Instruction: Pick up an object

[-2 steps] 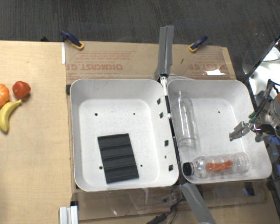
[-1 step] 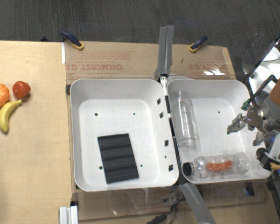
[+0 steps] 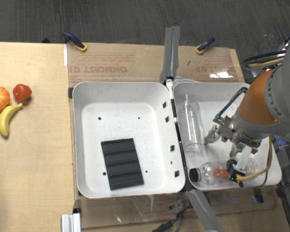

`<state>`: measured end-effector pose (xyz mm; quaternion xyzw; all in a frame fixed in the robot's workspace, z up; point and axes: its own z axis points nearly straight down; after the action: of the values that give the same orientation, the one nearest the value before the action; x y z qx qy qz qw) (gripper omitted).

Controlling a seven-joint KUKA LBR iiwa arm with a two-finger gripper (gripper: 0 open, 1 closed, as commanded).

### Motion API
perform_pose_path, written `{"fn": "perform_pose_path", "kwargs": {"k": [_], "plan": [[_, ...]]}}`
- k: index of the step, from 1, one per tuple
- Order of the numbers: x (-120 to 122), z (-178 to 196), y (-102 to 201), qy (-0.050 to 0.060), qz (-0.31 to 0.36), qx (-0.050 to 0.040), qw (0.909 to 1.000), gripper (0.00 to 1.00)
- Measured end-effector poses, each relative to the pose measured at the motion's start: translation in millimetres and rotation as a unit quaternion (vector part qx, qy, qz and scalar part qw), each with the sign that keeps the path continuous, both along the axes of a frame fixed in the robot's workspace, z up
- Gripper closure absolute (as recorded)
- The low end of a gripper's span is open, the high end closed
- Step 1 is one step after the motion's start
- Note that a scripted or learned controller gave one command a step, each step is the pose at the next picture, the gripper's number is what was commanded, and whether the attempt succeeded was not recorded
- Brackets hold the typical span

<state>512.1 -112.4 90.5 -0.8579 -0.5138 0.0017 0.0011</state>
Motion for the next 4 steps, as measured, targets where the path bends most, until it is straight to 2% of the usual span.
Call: {"fn": "perform_pose_path", "kwargs": {"k": [1,2,3,4], "plan": [[10.9,47.2,-58.7,0.0,-0.067,-0.0007,0.9978,0.0],[-35.0,114.3,-87.8,0.0,-0.103,-0.0008,0.9947,0.0],[-9.6,179.6,-93.3,-0.001,-0.091,-0.0013,0.9958,0.0],[-33.2,41.9,-63.0,0.001,-0.162,-0.0001,0.9868,0.0]]}}
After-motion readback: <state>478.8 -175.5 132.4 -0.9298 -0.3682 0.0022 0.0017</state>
